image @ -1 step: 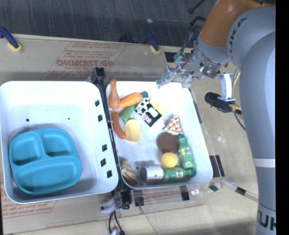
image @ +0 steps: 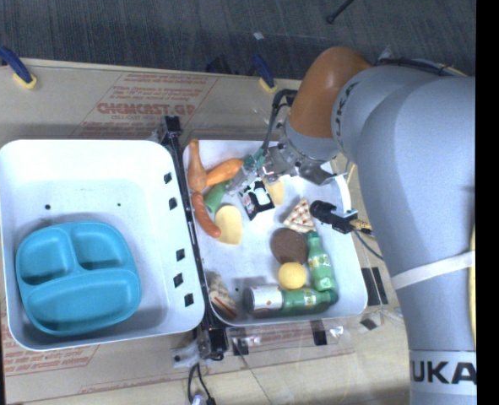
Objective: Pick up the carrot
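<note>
The gripper (image: 257, 180) hangs just right of the carrot (image: 222, 172), its finger state impossible to tell. This looks like the approach; next it must centre over the carrot.

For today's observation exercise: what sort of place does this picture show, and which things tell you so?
Probably a robotics lab test bench: a grey arm reaches over two white bins, one holding toy food such as a carrot, the other a blue tray.
</note>
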`<state>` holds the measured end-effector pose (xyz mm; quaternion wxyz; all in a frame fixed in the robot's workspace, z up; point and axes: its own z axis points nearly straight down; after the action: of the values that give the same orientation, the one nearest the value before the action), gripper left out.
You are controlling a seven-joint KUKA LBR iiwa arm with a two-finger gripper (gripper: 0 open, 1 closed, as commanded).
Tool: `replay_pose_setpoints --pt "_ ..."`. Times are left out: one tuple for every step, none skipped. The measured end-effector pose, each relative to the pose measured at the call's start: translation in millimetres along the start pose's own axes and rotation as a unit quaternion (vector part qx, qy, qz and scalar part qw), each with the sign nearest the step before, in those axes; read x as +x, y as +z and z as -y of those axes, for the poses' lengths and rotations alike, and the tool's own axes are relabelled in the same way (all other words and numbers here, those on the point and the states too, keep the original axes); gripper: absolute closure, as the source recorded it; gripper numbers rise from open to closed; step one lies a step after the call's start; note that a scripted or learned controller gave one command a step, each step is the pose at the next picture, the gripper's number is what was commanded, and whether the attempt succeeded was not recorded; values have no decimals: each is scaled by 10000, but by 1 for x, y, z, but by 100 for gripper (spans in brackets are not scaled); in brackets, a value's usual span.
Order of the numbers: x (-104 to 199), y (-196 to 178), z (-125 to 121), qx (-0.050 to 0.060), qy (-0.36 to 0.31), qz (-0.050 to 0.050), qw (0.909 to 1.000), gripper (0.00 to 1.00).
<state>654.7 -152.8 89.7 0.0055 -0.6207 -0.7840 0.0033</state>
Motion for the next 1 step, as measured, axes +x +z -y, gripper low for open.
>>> replay_pose_setpoints --pt "50 -3 -11 37 1486 69 9889 0"
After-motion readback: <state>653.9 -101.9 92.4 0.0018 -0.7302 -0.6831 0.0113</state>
